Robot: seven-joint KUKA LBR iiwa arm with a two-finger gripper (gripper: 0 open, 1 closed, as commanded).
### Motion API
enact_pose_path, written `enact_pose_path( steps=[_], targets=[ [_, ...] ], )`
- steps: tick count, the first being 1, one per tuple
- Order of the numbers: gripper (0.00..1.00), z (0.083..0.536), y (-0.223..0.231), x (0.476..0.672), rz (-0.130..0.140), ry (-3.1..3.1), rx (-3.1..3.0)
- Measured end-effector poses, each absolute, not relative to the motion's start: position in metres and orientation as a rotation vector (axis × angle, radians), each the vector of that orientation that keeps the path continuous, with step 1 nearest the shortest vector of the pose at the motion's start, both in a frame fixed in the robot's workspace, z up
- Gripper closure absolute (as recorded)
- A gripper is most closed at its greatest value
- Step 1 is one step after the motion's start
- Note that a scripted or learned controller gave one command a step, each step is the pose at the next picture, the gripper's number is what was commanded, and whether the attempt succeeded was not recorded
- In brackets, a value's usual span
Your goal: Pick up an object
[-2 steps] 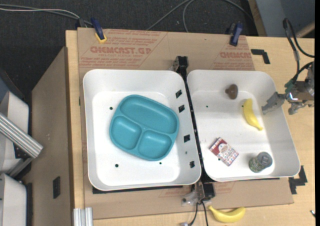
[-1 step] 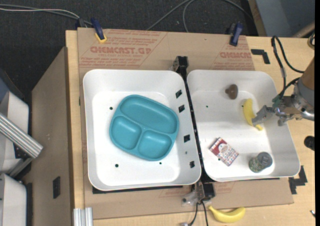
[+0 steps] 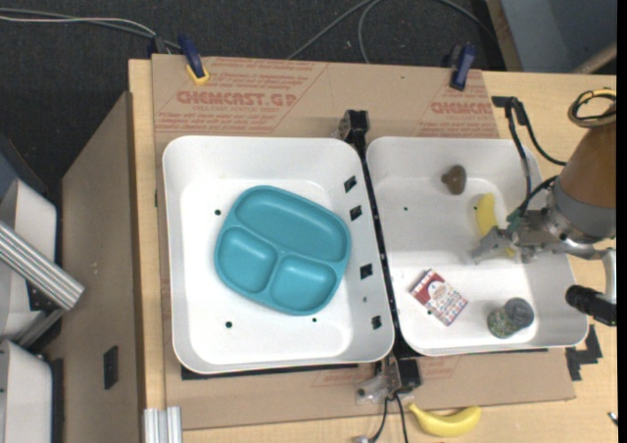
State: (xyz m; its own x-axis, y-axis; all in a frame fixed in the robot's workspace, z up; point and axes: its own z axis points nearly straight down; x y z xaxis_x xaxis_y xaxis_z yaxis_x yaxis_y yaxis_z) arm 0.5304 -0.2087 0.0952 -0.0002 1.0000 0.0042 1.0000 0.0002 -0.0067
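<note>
The right bin (image 3: 411,235) holds a small yellow banana-shaped piece (image 3: 485,213), a brown lump (image 3: 454,177) near its far wall, a red-and-white packet (image 3: 437,296) and a grey-green round object (image 3: 510,317) by the near wall. My gripper (image 3: 500,241) reaches in from the right and hangs low over the bin floor, just below the near end of the yellow piece and close to it. I see nothing held in it. The arm's orange band (image 3: 595,172) is above the bin's right rim.
A teal divided plate (image 3: 282,248) lies in the left bin (image 3: 186,235). Black clips line the divider (image 3: 367,235) between the bins. A yellow banana (image 3: 446,418) lies on the bench in front of the bins. Cables (image 3: 524,152) run along the right bin's far corner.
</note>
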Motion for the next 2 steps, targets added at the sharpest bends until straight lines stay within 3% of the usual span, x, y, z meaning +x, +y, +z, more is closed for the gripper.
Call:
enact_pose_path(
  steps=[1,2],
  targets=[
    [1.0,0.11,-0.21,0.532,-0.003,-2.222,-2.221],
    [1.0,0.154,-0.211,0.536,-0.004,-2.227,-2.224]
  ],
)
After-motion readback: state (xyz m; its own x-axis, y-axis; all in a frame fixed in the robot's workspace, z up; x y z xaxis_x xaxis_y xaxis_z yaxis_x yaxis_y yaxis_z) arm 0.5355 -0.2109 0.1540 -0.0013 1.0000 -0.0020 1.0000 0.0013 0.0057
